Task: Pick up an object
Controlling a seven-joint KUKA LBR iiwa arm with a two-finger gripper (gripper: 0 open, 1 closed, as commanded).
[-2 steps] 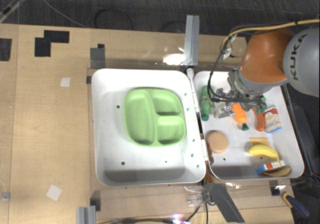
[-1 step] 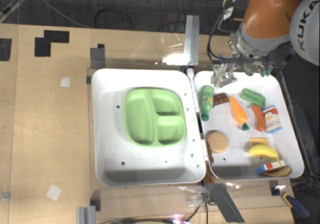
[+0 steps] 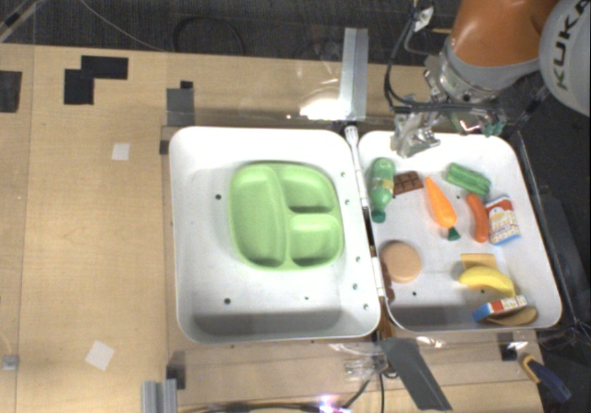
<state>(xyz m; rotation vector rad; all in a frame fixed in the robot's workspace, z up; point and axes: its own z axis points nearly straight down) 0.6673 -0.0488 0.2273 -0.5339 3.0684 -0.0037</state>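
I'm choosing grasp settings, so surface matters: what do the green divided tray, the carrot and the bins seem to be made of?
The green divided tray looks like moulded matte plastic: even colour, rounded compartment edges, soft sheen. The carrot seems to be smooth plastic toy food, uniformly orange with a green tip, though rubber can't be excluded. The right bin and left bin look like hard, slightly glossy white plastic with light glare.

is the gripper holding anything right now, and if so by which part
Nothing is held. The gripper hangs over the far edge of the right bin, with no object between its fingers; the green bottle and the other items lie loose on the bin floor.
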